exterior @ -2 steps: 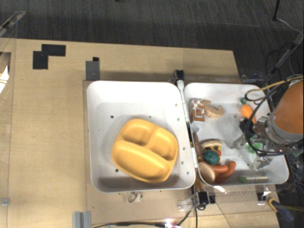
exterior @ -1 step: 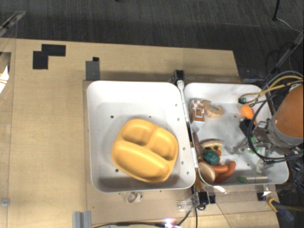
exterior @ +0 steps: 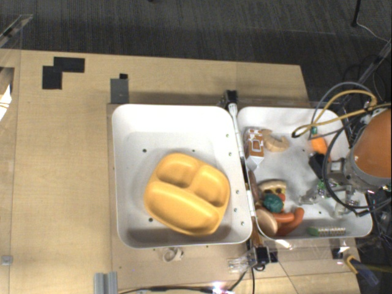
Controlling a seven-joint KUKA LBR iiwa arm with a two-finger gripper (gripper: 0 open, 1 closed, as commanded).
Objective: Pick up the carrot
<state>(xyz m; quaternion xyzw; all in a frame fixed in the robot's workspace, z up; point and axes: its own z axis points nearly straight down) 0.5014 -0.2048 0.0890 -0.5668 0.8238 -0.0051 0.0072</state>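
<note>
Carrot (exterior: 318,144) lying near the far right edge of the right bin (exterior: 288,116), just beside the cabled gripper (exterior: 331,185), whose state cannot be told; yellow pepper (exterior: 187,193) in left bin (exterior: 128,164)

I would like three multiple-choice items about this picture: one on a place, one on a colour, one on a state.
1. Where does the big yellow object lie?
A. left bin
B. right bin
C. bare bench

2. What colour is the small piece near the arm's cables?
A. blue
B. orange
C. white

3. How does the yellow object sit?
A. hanging over the bin's rim
B. lifted in the air
C. resting on the bin floor

Answers: 1 A, it fills the left bin. 2 B, it is bright orange. 3 C, its shadow touches it on the floor.
</note>
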